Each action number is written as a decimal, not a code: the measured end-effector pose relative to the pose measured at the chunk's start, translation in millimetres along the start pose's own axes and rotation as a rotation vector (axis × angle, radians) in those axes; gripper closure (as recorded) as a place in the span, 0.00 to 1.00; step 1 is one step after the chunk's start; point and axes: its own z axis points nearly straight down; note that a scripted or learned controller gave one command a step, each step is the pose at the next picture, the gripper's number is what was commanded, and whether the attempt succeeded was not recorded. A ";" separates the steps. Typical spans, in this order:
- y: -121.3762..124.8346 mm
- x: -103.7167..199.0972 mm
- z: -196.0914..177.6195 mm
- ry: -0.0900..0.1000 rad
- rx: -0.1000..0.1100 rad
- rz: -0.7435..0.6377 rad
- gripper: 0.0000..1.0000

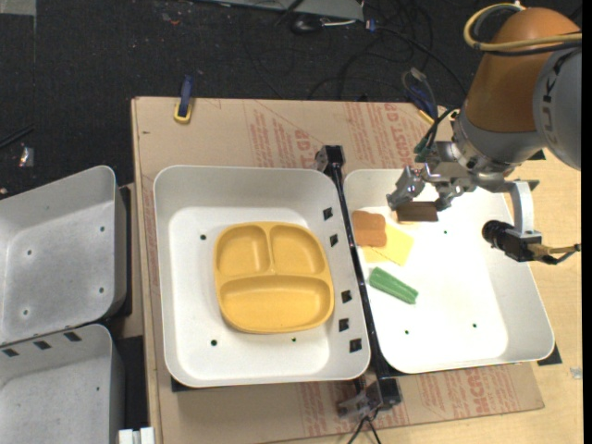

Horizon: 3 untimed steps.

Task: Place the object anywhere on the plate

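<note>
A yellow divided plate [274, 277] lies in the middle of the left bin [176, 248]. My gripper [422, 202] hangs over the upper left part of the right bin [499, 322]. It is shut on a small dark brown block [417, 213], which sits between its fingertips. Just left of the block, an orange-brown piece [370, 228] lies on the bin floor with a flat yellow piece [394, 245] beside it. A green stick [394, 287] lies a little nearer the front.
A black divider [350, 248] runs between the two bins. A black part with a cable [514, 240] hangs off the arm over the right bin's right side. Two more white trays [55, 248] lie at the far left of the bench.
</note>
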 end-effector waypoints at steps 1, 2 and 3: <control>18.5 49.6 -1.6 0.000 0.000 -0.001 1.00; 24.0 96.0 -4.4 0.000 0.000 0.000 1.00; 36.0 148.8 -7.7 0.001 0.000 -0.001 1.00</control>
